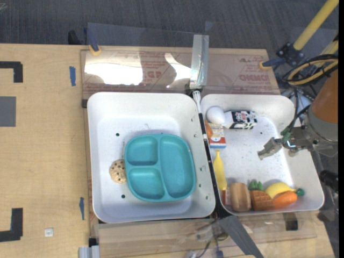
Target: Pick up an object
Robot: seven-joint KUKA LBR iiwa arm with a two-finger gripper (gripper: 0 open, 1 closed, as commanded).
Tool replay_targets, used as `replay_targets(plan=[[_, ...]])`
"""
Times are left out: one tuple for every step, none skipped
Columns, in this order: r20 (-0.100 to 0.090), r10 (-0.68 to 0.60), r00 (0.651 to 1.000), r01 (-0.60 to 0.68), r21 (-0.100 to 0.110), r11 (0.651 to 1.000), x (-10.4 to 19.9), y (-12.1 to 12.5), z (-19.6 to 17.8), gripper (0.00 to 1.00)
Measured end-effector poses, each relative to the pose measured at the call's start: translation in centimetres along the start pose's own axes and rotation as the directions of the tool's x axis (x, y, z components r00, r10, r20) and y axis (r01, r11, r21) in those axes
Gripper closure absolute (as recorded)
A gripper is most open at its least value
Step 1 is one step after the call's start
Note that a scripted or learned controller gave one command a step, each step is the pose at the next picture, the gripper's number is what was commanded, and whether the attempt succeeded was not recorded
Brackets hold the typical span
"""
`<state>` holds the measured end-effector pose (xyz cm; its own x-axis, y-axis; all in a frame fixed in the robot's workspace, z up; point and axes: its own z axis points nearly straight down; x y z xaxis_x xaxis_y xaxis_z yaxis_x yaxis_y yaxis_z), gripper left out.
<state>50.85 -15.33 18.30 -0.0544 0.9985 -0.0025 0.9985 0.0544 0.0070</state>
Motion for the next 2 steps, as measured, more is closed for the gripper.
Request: replay_targets(plan=[[-0.005,-0.021,1.0,0.022,0.013,1.0,5.5,-2.8,8.7,0.0],[-0.002,-0.103,0.995,0.103,0.005,0.995,2.4,4.2,8.5,0.0]])
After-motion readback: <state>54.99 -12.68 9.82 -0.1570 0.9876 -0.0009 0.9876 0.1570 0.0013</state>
